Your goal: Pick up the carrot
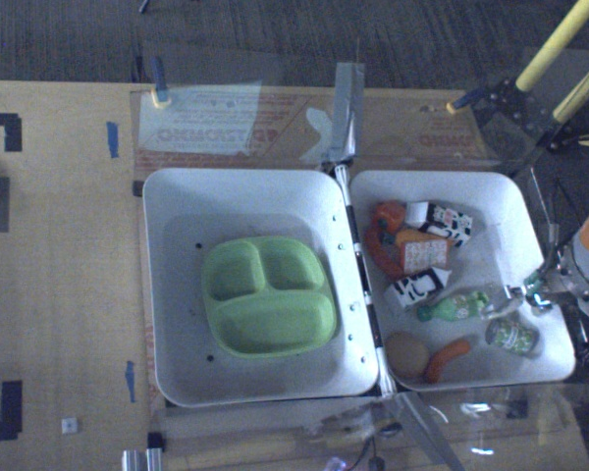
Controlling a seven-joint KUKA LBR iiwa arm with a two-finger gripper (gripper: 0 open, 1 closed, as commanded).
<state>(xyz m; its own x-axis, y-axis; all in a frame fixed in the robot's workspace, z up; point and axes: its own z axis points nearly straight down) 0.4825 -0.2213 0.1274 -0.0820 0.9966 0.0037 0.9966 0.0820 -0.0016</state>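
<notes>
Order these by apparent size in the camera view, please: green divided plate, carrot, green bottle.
1. green divided plate, clearly largest.
2. green bottle and carrot look nearly alike in length; I would not rank one above the other.

Pale wooden surface (59, 292) bearing two shallow white bins side by side. Left bin (167, 214) as landmark: right bin (540, 263) touching its right edge; blue tape strip (112, 138) up-left; clear sheet (216, 121) directly behind.

Orange carrot (448, 358); green tray (268, 296); white bins (167, 263).
</notes>
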